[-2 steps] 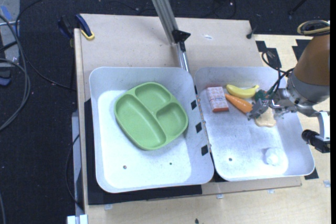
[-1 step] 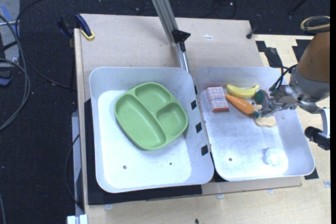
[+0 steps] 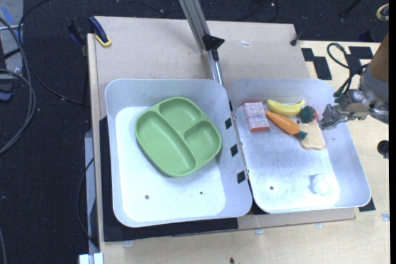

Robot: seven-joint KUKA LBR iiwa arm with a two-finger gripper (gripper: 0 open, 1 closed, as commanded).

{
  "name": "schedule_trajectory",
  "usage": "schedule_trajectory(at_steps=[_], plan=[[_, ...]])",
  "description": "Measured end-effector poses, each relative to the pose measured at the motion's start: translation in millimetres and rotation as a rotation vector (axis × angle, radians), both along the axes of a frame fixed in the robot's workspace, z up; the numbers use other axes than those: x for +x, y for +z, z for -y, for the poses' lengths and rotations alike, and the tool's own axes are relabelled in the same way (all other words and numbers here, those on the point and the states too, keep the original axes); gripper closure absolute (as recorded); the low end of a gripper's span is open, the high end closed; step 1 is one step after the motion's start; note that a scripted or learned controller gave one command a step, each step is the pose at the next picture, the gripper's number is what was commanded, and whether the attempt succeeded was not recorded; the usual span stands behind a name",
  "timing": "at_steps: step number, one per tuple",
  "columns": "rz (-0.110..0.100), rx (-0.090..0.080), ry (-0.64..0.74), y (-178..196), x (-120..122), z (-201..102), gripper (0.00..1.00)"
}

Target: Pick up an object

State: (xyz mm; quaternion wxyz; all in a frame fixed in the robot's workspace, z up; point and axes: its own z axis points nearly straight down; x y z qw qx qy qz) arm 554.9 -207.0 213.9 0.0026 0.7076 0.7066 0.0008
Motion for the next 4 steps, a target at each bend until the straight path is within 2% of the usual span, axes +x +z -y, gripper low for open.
schedule_trajectory(at_steps=[1, 4], plan=[[-0.003, 0.002, 0.001, 0.9, 0.6, -0.1, 1.00], [-0.006, 0.004, 0.010, 2.7, -2.1, -186.5, 1.00]])
